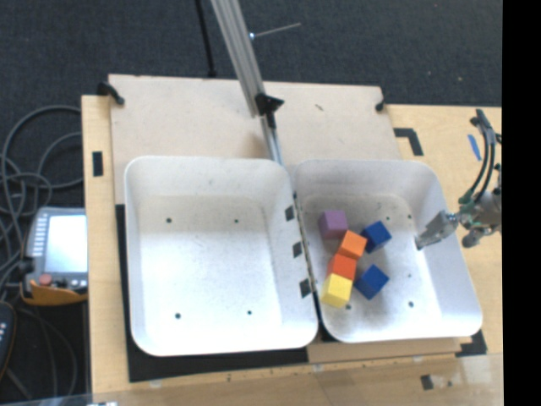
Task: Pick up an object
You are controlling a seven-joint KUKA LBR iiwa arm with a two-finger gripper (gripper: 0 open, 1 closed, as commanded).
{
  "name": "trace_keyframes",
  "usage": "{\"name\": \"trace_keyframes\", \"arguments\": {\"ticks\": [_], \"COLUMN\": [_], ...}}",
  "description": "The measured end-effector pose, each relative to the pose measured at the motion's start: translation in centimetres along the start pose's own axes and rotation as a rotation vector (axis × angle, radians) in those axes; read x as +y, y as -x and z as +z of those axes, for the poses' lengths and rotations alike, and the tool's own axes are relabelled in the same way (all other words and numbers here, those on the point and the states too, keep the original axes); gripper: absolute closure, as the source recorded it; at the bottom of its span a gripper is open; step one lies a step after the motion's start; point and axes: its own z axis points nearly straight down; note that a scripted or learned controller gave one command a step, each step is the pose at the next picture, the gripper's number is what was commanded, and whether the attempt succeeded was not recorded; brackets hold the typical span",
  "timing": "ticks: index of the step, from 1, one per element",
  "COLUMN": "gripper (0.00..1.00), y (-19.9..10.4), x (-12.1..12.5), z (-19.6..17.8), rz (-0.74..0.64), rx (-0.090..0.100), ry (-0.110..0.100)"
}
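1. Two white bins sit side by side on the counter (pixel 237 121) – left bin (pixel 152 227), right bin (pixel 439 252).
2. All the blocks are in the right bin, bunched toward its left half, near the wall it shares with the left bin.
3. Purple block (pixel 334 222) is farthest back in the bunch.
4. Two orange blocks – upper orange block (pixel 352 244) just in front of and right of the purple one, lower orange block (pixel 342 266) touching it from the front.
5. Yellow block (pixel 337 290) is nearest the front, touching the lower orange one.
6. Two blue blocks on the right side of the bunch: back blue block (pixel 377 234) just beside the upper orange, front blue block (pixel 371 281) just beside the yellow and lower orange.
7. End effector (pixel 435 229) is at the right bin's right wall, above the rim area, well apart from the blocks; nothing seen between its fingers. Spread or pressed together – cannot tell, too small and blurred.
8. Cables and arm hardware (pixel 483 184) at the right edge of the view.
9. Slanted metal pole (pixel 241 49) rises from the back of the counter.
10. Handheld pendant with screen (pixel 57 252) lies on the floor at left among cables.
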Motion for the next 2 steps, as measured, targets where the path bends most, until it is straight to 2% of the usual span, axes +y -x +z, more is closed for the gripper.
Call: {"name": "trace_keyframes", "arguments": {"ticks": [1, 2], "gripper": [0.0, 0.0], "y": [-4.0, -5.9], "x": [4.8, 7.8], "z": [7.0, 3.5], "rz": [-0.004, -0.003], "rx": [0.003, 0.0], "ry": [-0.006, 0.003]}}
